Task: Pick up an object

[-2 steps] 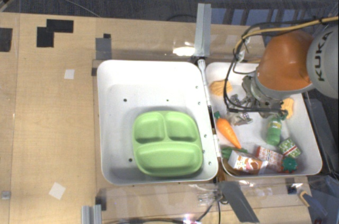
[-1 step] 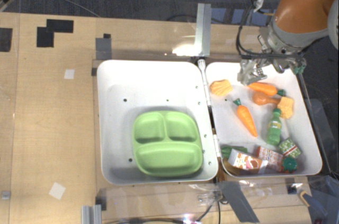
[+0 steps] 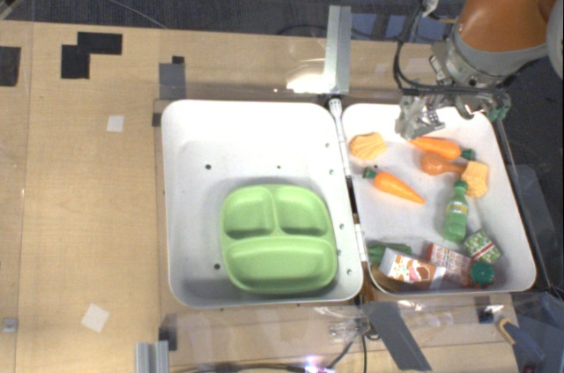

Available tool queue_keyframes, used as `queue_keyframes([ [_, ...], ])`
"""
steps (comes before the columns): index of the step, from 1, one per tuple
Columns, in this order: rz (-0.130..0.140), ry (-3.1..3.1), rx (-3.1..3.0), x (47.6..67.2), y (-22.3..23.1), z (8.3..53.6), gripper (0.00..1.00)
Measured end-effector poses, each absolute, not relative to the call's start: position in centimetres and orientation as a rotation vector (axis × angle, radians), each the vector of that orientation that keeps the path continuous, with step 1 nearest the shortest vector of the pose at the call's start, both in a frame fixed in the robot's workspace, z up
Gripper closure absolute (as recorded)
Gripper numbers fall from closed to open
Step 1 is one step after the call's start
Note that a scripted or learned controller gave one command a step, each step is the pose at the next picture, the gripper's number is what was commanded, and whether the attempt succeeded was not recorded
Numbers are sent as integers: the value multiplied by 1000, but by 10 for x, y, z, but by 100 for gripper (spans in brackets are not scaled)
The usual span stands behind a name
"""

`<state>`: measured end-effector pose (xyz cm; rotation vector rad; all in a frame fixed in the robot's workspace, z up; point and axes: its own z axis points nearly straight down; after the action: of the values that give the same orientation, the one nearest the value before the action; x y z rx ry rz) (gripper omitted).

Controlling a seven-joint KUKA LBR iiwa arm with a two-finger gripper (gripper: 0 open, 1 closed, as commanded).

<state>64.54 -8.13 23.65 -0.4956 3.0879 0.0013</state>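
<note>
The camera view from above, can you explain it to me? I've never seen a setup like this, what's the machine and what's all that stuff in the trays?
You're looking down at a slant on a bench with two shallow white bins side by side. The grey and orange thing at top right is a robot arm; its tool hangs over the far end of the right bin. That bin holds toy food: two carrots, a green bottle and small cartons. The left bin holds a green divided plate. Nothing is visibly held.
</note>
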Motion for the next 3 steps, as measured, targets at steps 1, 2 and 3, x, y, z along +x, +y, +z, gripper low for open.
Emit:
queue_keyframes([
  [1,2,3082,-496,648,-81,246,100],
  [2,3,3076,-496,651,-80,255,100],
  [3,4,3070,-495,653,-80,264,100],
])
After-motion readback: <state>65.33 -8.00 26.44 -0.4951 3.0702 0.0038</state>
